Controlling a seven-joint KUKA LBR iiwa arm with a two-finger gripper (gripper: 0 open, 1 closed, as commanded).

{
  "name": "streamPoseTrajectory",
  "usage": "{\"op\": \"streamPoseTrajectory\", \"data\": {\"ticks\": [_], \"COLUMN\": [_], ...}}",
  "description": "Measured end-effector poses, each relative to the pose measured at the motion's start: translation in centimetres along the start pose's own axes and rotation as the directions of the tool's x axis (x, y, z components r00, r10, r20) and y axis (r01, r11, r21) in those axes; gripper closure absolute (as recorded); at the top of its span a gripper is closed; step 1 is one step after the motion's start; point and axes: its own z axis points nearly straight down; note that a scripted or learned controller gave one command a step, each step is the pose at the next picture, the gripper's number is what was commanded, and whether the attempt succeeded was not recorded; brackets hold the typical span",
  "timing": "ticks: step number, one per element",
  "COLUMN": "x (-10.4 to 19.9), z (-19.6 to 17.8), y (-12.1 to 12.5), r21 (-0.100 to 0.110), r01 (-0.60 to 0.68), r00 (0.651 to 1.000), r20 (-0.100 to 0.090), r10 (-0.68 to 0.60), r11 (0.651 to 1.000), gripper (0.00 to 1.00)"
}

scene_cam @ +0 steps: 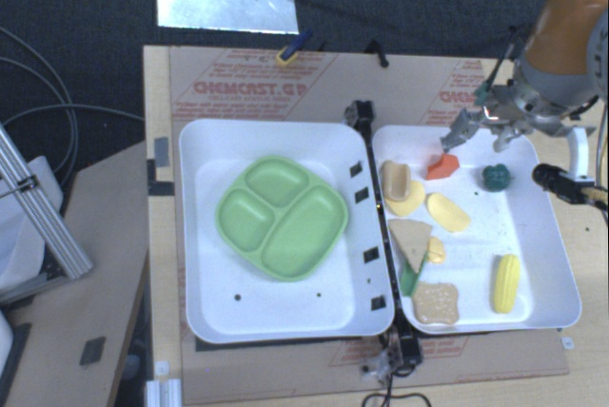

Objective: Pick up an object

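**Two bins, toy food on the right**

The left bin [205, 300] holds a green divided plate [282, 217]. The right bin [547, 234] holds toy food, including an orange piece [442, 166] beneath the spread, empty tool [481, 137], and corn [506, 282].

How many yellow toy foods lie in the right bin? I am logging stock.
3. A yellow corn cob near the right wall, a yellow oval piece mid-bin, a yellow banana-like piece by the divider. Others may be hidden.
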Motion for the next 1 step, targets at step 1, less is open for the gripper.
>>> {"op": "streamPoseTrajectory", "data": {"ticks": [1], "x": [4.03], "z": [14.08], "y": [-7.46], "r21": [0.007], "r01": [-0.004], "r00": [1.0], "r20": [-0.005], "r10": [0.004], "r11": [1.0], "gripper": [0.0]}}
